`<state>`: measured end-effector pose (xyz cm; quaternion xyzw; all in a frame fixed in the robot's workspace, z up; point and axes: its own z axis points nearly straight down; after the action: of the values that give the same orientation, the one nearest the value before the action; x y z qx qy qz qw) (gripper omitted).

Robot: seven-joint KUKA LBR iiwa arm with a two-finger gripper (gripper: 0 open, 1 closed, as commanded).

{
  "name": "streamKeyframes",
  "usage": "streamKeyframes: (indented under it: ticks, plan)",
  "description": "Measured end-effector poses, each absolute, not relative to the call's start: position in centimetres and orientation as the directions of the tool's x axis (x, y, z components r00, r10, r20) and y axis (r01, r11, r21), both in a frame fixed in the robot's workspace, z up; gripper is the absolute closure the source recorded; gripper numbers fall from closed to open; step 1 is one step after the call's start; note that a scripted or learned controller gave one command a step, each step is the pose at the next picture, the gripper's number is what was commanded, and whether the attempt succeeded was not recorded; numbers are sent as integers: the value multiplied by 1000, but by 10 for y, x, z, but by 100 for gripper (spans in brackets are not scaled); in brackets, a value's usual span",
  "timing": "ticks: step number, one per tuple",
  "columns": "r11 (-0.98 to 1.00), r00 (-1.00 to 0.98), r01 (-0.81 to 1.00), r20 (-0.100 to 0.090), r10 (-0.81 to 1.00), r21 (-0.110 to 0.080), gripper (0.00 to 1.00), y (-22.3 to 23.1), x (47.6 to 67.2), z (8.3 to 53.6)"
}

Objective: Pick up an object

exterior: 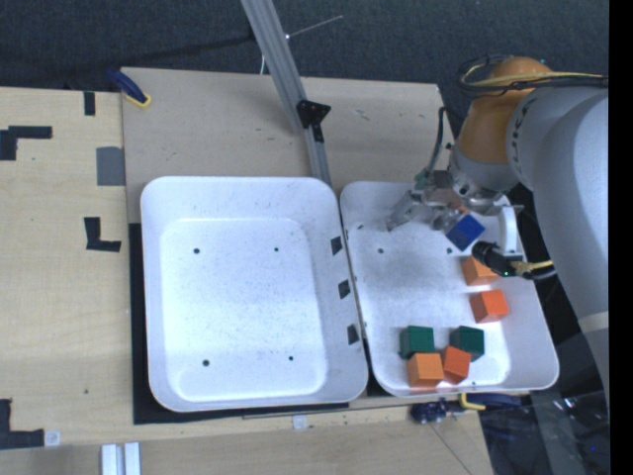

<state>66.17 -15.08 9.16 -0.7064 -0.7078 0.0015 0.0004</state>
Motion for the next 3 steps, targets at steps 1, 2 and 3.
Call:
streamKeyframes:
  ticks: [1,2,3]
  plan:
    - [4,-4,1000,-2,1000,-3,100,-150,662,102]
    - [2,-2,1000,-1,1000,6,100,-147,665,165]
    - [2,-1,1000,-2,1000,5,100,-148,656,221]
